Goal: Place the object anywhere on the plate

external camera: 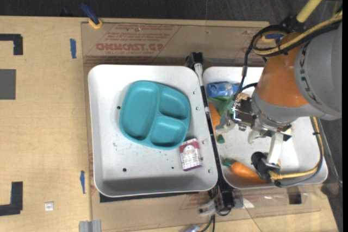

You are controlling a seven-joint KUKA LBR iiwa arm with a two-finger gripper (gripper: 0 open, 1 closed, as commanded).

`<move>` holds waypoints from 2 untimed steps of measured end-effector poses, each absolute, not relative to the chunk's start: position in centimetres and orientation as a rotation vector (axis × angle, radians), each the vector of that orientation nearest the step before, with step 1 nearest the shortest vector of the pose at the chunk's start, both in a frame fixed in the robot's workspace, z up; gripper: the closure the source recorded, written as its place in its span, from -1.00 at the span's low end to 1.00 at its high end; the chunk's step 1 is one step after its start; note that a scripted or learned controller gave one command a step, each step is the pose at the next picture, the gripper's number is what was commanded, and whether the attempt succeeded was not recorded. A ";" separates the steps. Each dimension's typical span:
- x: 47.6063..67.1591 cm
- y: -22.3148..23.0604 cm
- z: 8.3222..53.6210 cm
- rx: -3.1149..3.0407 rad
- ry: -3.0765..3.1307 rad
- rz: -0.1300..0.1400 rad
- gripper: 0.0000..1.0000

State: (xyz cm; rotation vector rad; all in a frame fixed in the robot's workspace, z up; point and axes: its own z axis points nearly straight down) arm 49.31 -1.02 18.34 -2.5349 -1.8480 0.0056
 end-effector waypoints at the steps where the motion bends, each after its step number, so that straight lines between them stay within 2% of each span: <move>1: 49.4 -1.0 19.3 -2.534 -1.852 0.006 1.00; 2: 52.1 9.4 18.6 -2.621 -1.727 0.001 1.00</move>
